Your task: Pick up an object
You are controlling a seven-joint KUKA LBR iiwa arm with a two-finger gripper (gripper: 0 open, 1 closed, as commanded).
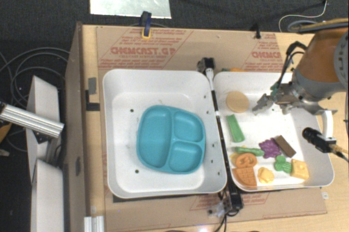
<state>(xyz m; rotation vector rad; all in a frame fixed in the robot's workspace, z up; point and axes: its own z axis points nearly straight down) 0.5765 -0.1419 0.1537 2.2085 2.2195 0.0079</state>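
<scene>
The nearest candidate object is the tan round disc [237,101], lying flat in the upper left part of the right bin [322,171], apart from the other toys. The green stick [235,128] lies just below it. The end effector [271,100] hangs to the disc's right, above the bin floor; whether it is spread or pressed together cannot be told, and nothing shows in its grip. Recommended approach: centre over the disc, descend vertically and close across its width. Avoid the crowded food pieces [267,163] near the lower wall. The left bin [117,81] holds a blue divided tray [170,138].
</scene>
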